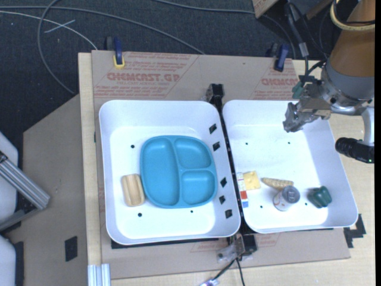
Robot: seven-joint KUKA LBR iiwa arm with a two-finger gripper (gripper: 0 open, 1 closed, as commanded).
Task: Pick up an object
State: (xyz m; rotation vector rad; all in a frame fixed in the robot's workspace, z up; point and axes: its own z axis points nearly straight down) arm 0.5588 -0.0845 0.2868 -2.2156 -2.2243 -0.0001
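The claw [293, 122] is seen above the upper right part of the right-hand bin [333, 154], hung from the grey arm [351, 58] that reaches in from the right. Whether its parts are apart or together cannot be told from this slanted view. Nothing is seen held in it.

Well below the claw, along the lower part of the same bin, four small things are laid in a loose row: a yellow block [252, 180] nearest the divide, a pale, tapered piece [277, 183] just beside it, a round grey object [287, 196], perhaps a cap, and a dark green object [320, 196] toward the right wall.

In the left-hand bin [113, 130], a blue divided plate [177, 171] is set near the middle, with a tan wooden block [133, 190] touching or just beside its left edge.

Both bins are carried on a table [89, 159] covered with printed brown board, held by blue clamps [118, 51] at the far edge.
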